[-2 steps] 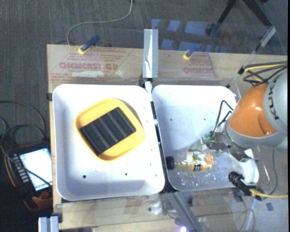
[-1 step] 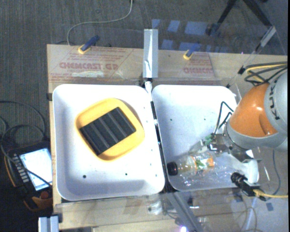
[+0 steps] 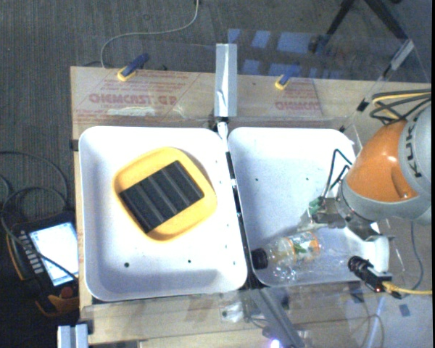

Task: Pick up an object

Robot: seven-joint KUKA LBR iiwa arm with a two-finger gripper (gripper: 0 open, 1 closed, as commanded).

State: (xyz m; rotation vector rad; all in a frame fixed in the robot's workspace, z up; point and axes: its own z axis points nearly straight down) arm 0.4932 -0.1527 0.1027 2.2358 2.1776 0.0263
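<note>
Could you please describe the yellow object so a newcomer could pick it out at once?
Find the left white bin. At its middle lies a rounded yellow object with a black ribbed top, turned at a slant. The clear plastic bottle lies in the other bin.

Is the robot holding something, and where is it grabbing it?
It cannot be told. The arm hangs over the right bin, just above a clear plastic bottle, but it hides whatever is beneath its wrist.
</note>
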